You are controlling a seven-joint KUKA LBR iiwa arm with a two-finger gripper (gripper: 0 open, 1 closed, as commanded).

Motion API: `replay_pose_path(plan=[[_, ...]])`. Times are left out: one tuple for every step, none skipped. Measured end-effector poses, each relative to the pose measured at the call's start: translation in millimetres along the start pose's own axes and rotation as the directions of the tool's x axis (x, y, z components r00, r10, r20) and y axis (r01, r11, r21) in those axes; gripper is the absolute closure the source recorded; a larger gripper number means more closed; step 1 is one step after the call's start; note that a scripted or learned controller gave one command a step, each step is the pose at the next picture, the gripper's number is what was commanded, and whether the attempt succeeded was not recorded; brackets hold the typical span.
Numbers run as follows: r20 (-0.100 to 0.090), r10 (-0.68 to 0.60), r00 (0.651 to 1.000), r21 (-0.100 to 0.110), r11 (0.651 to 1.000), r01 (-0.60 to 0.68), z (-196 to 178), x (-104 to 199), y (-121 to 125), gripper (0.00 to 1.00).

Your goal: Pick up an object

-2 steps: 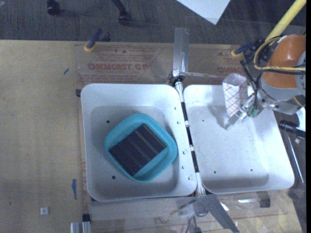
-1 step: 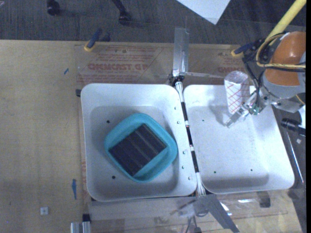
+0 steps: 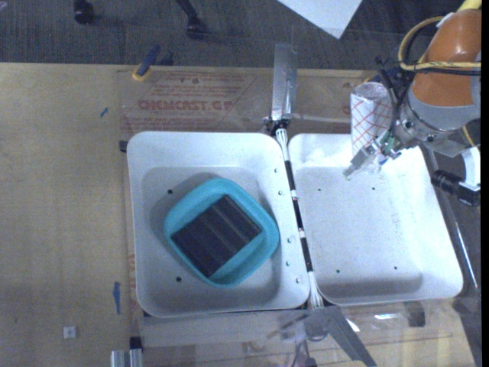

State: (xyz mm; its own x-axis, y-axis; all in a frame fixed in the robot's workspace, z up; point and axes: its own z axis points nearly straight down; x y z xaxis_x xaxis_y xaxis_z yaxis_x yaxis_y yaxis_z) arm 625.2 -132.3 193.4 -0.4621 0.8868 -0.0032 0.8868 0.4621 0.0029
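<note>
A white cloth-like object with a thin red grid pattern hangs at the far edge of the right shallow white plastic bin, its long axis roughly upright and its lower end pointing down toward the bin floor. The two-finger gripper sits at the object's lower right side; whether it grips the object cannot be told, since cables and the grey arm with its orange band crowd it. In the left white bin lies a rounded-square turquoise plastic tray holding a dark ribbed slab, turned diagonally.
</note>
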Motion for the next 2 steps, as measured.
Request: replay_pose_path(plan=[[-0.003, -0.01, 1.0, 0.003, 1.0, 0.01, 34.6, -2.3, -17.1, 1.0], [-0.001, 0.07, 0.998, 0.0, 0.998, -0.07, 3.9, 37.2, 67.1, 1.0]])
